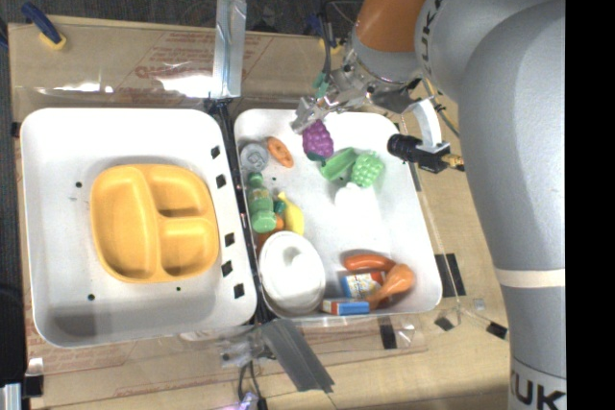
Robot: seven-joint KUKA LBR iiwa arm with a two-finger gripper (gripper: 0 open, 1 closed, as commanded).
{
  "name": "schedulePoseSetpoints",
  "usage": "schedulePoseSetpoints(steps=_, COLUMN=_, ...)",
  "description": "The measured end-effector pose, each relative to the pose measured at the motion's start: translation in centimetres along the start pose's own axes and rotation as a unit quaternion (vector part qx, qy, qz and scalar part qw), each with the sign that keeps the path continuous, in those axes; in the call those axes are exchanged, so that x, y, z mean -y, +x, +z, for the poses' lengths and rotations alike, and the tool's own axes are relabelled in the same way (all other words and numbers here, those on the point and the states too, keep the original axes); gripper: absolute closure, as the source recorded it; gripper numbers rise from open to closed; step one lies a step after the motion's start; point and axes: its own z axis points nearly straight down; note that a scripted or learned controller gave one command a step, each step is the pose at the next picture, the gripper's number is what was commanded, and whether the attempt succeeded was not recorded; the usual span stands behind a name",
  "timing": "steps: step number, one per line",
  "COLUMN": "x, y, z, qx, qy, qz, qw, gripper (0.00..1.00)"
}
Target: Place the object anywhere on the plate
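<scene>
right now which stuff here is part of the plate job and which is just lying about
Job:
- yellow plate in the left bin
- purple grapes at the gripper

Lying about, all in the right bin:
- green toys
- white cup
- orange carrot
- small can

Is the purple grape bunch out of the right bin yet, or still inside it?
Still inside. The purple grape bunch hangs at the end effector, over the right bin; the yellow plate holds nothing.
</scene>
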Motion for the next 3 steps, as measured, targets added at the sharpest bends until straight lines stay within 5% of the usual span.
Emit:
schedulePoseSetpoints(steps=1, x=0.0, y=0.0, z=0.0, qx=0.0, qy=0.0, qz=0.0, qw=1.0, gripper=0.0)
schedulePoseSetpoints(steps=2, x=2.9, y=0.2, z=-7.6, qx=0.002, qy=-0.004, qz=0.021, qw=0.9998, gripper=0.0)
schedulePoseSetpoints(steps=3, x=4.4, y=-6.9, z=-9.0, qx=0.002, qy=-0.002, qz=0.012, qw=0.9999, gripper=0.0)
